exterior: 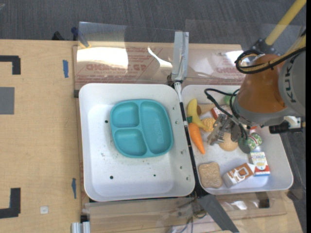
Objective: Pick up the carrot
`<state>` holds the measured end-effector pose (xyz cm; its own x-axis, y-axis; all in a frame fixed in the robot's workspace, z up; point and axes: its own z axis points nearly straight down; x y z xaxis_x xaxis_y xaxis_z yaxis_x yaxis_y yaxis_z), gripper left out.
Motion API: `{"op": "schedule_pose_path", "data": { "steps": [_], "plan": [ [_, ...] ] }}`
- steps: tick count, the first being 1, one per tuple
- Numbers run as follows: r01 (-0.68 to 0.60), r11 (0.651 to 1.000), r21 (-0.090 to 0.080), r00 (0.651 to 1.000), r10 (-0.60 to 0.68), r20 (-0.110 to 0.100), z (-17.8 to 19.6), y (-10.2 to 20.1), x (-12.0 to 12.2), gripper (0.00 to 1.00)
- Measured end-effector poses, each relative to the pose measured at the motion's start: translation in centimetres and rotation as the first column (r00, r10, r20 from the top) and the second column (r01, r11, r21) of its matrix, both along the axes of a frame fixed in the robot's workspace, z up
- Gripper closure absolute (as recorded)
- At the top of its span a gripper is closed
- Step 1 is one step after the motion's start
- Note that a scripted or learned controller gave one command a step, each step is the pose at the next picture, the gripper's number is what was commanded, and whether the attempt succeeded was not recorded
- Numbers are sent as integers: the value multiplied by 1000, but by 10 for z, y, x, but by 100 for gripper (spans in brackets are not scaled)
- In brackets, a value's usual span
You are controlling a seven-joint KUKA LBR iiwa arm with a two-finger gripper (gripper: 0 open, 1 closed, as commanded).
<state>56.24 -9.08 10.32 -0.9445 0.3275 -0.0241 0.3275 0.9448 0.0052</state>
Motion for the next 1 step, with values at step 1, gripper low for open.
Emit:
{"op": "schedule_pose_path", "data": {
  "steps": [1],
  "plan": [
    [-158,987,2,987,158,-12,85,50,-36,100]
  ]
}}
